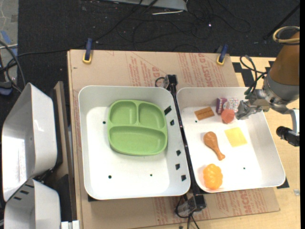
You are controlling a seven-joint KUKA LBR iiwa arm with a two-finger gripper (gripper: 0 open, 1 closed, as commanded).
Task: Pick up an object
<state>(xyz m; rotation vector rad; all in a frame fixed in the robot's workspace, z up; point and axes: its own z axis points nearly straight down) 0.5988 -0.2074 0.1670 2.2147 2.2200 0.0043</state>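
Just right of the red ball point(228, 116), your hand point(244, 110) hovers; you cannot tell its grip.

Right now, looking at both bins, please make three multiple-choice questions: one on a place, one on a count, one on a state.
1. Where does the green plate lie?
A. right bin
B. left bin
C. on the cardboard

2. How many loose things lie in the right bin?
A. three
B. nine
C. six

3. How does the green plate sit?
A. flat, hollow side up
B. upside down
C. on edge against a wall

Answers:
1 B, it sits within the left bin.
2 C, cracker, purple packet, red ball, drumstick, yellow slice, orange fruit.
3 A, its three compartments face up.
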